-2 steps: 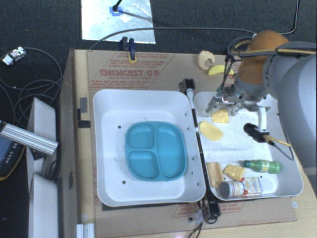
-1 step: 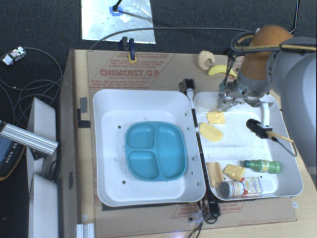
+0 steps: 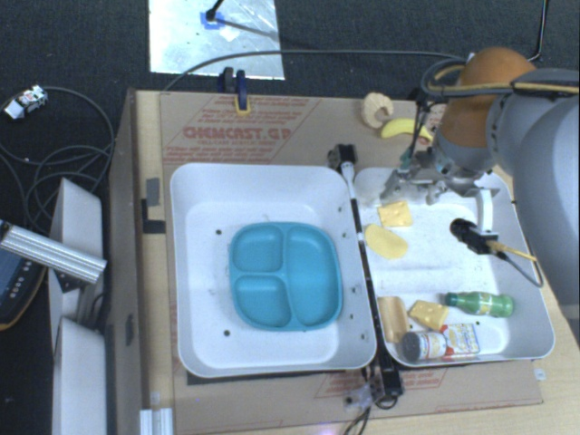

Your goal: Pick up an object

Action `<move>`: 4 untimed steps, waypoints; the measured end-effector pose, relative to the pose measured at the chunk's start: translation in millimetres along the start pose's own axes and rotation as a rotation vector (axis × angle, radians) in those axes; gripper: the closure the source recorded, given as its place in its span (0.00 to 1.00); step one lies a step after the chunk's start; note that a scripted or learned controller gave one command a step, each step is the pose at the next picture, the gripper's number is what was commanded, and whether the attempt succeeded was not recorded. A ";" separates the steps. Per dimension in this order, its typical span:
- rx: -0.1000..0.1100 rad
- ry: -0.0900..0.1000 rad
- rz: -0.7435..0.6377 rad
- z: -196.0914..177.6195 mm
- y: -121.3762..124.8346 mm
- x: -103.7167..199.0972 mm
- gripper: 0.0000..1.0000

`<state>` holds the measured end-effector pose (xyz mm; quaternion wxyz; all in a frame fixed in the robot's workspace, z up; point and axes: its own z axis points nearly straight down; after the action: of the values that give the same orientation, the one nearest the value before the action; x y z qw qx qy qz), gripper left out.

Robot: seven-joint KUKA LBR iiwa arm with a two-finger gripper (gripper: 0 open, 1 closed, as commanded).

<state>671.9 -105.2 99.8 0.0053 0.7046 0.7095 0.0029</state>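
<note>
Gripper hangs at the right bin's upper edge above a yellow cheese slice; finger state unclear. Bin's centre lies open.

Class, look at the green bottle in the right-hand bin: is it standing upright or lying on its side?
Lying on its side. The green bottle stretches lengthwise across the right bin's floor.
</note>
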 end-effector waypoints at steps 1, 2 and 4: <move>0.010 0.003 0.001 14.8 -2.9 18.0 0.00; 0.008 0.003 0.006 14.3 -2.8 11.2 0.00; -0.002 0.000 0.000 -1.0 0.9 17.1 1.00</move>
<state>672.7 -88.0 100.7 0.0060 0.7048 0.7094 0.0038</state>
